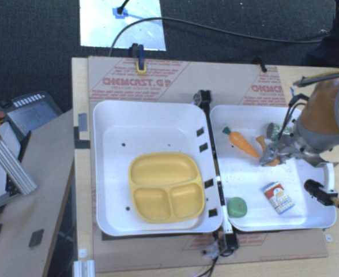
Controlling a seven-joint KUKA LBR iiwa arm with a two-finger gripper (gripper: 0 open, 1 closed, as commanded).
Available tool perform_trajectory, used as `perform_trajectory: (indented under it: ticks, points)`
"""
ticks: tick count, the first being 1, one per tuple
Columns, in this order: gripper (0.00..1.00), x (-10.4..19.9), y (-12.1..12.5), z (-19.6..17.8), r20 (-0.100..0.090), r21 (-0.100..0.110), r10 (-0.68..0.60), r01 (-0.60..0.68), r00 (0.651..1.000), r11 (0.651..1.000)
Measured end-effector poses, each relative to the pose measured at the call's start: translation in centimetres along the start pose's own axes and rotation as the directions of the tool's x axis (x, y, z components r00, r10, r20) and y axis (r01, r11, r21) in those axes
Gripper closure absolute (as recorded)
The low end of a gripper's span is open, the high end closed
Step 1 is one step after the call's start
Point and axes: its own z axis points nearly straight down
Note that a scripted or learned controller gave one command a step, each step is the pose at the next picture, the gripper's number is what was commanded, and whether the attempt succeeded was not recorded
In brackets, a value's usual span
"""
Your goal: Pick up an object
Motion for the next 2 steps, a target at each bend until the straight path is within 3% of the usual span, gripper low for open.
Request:
perform_trajectory:
  ticks: [2]
  points:
    - [1.00, -1.2, 1.2, -9.2, 0.001, -0.004, -0.002, 0.002, 1.000, 1.000]
